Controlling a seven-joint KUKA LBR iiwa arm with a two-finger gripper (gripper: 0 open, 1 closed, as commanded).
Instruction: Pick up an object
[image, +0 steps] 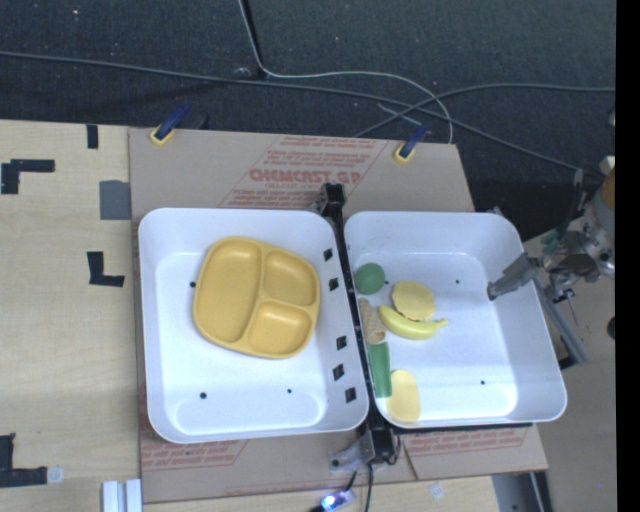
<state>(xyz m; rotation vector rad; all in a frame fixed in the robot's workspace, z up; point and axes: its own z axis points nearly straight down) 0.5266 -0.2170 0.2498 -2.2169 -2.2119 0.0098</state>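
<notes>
The tool (500, 288) was seen at the right wall of the right bin (470, 228), low over the rim; only one dark finger-like tip could be made out, so whether it was wide or narrow could not be told, and nothing was seen held. All candidate objects were clustered well apart from the tool, across the bin against its far (left) wall. Nearest to the tool were a banana (412, 325) and a pale yellow round piece (412, 297) touching it from above; beyond them a small green ball (370, 278), a tan cork-like piece (372, 320), a green stick (379, 368) lying along the wall, and a yellow flat piece (404, 396) near the bin's front corner. All were judged to be light toy food, probably hard smooth plastic, hence slippery and prone to roll or skid when nudged. The banana was judged the best target: most exposed on the tool's side, stiff, and best taken across its narrow mid-section rather than along its curve. The ball and stick were judged poor picks, as little finger clearance was left by the wall. The yellow divided plate (257, 297) in the other bin (165, 300), farthest from the tool, was judged too wide and flat for anything but a rim pinch.
</notes>
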